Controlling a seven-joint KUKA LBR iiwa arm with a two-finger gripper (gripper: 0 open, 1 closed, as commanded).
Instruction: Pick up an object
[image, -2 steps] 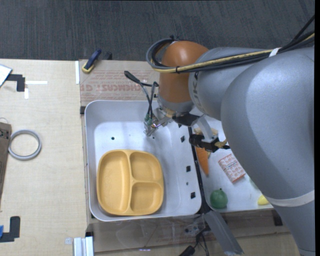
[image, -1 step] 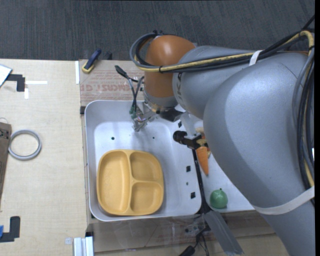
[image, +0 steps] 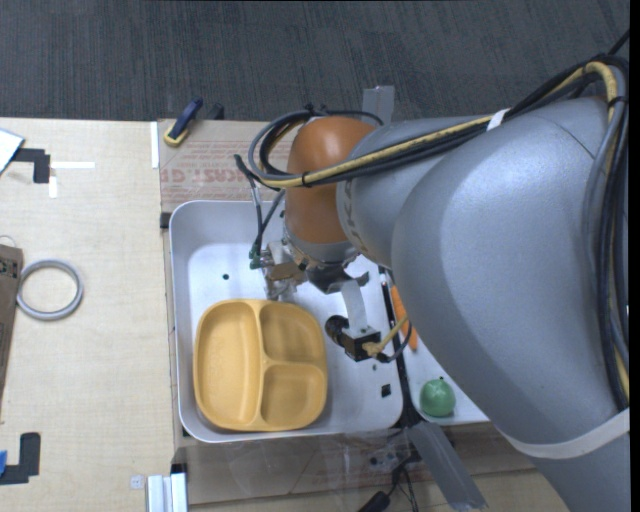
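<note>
One yellow plate (image: 262, 366) with three compartments lies in the bin (image: 186, 300); we count one green ball (image: 437, 397) to the plate's right, past the bin's wall, and one tape ring (image: 48, 288) well to its left. The arm (image: 480, 230) slants over the bin, its gripper (image: 282, 283) just above the plate's top rim; whether it grips we cannot tell

Dark grey carpet-looking floor (image: 300, 50) runs across 12 o'clock. Pale wood bench top (image: 90, 330) fills 9 o'clock, with a tape roll (image: 47, 289) on it and cardboard (image: 215, 170) just beside, maybe a flattened box.
</note>
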